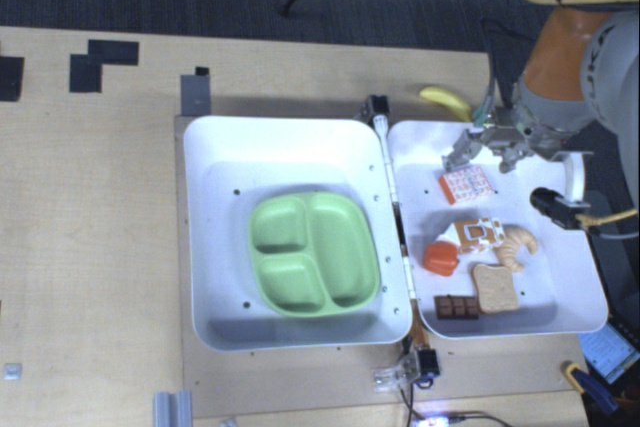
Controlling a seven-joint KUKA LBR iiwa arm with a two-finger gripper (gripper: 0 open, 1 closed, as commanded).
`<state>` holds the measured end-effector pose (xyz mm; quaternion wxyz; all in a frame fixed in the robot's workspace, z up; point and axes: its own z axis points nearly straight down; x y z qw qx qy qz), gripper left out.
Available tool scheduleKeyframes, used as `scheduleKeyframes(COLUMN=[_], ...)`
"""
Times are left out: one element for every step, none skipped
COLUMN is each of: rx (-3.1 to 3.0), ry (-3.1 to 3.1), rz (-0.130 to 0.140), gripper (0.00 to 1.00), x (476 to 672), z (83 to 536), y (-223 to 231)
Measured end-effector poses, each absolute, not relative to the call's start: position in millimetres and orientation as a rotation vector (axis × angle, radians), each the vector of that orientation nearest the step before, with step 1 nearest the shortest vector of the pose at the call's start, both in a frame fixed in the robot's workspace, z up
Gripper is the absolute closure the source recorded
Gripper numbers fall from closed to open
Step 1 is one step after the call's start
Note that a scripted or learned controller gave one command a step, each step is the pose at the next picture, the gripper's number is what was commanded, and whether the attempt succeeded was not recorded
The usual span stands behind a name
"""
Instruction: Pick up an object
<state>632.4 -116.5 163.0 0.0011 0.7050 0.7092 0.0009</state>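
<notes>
On the pale wooden table (90, 245) the left white plastic bin (210, 215) carries a pale green three-compartment plastic plate (312, 252), lying flat near its middle. It looks light and stiff, but broad and shallow, so I judge its rim a poor place for a narrow pinch.

The right white plastic bin (575, 300) has the smaller things. Along its near edge lies a dark brown chocolate-bar block (458, 308), and just beside it a tan slice of toy bread (495, 289). Above them sits a red-orange rounded toy (440, 258), then a small orange-and-white boxy piece (482, 233) touching a beige croissant-shaped toy (516, 246). Further back lies a flat white card-like packet with a red pattern (465, 183), tilted a little. A yellow banana (446, 100) rests on the table beyond the bin's far rim.

The gripper (488, 150) hangs just behind the packet, its fingers apart with nothing between them. The packet seems the likeliest target: light, thin, probably slippery, lying flat. I would guess a pinch across its narrow width, fingers pressed right to the bin floor, is the only real hold, and it may slide away instead of lifting.
</notes>
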Motion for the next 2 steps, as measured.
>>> scheduleKeyframes(rx=[2.207,2.197], ry=[2.220,2.219], rz=[0.009,0.018], gripper=[0.00,1.00], x=[625.7,628.5], z=[90,103], y=[-90,-90])
